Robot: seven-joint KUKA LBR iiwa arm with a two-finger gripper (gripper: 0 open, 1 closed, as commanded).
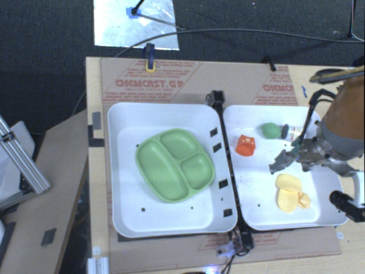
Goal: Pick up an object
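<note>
The gripper [282, 163] hovers in the right bin [251, 213], fingers empty and apart, just left of and above the yellow toy [291, 192]; orange block [245, 145] far-left.

The arm [347, 119] is cut off by the right edge. The gripper [283, 161] is dark and blurred, so its state is unclear. The arm covers part of the right bin [256, 210] and the end of the green bottle [279, 131].
</note>
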